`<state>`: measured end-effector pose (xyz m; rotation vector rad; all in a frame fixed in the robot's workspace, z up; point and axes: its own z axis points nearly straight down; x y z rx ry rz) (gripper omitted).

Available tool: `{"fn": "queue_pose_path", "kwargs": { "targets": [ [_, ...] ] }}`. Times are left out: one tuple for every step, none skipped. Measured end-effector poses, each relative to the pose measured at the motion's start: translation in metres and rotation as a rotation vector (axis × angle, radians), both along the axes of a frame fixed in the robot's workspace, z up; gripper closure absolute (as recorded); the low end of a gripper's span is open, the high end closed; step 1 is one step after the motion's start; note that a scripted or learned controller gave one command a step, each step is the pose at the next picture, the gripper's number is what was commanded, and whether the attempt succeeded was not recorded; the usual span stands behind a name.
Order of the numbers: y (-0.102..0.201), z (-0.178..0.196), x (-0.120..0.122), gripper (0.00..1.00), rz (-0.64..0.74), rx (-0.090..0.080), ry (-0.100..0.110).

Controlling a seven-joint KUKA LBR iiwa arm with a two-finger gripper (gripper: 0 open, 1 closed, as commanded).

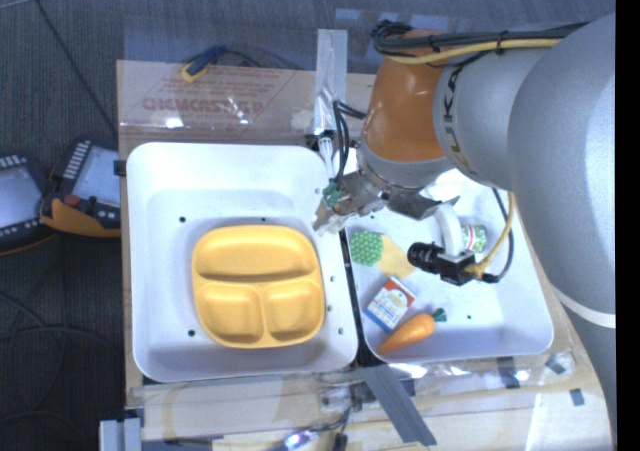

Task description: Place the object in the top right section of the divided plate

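Your glossy yellow three-section plate (260, 284) sits in the left bin (160, 201); a smooth orange toy carrot (408, 331) lies in the right bin (512, 319). The gripper (338, 207) hangs over their shared rim, and you cannot tell how far open it is.

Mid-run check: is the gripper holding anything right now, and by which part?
Cannot tell. The gripper hangs over the wall between the bins, its tip too cluttered to read.

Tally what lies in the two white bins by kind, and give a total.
yellow divided plate: 1
carrot: 1
small carton: 1
green dotted toy: 1
white bottle with green label: 1
Total: 5
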<state>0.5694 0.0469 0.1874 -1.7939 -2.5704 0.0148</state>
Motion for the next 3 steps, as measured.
{"fn": "queue_pose_path", "kwargs": {
  "targets": [
    [0.029, -0.006, 0.055, 1.0, 0.223, 0.002, -0.005],
    [0.057, -0.04, 0.098, 1.0, 0.512, 0.004, -0.007],
    [0.107, 0.016, 0.086, 1.0, 0.775, 0.006, -0.009]
  ]
}}
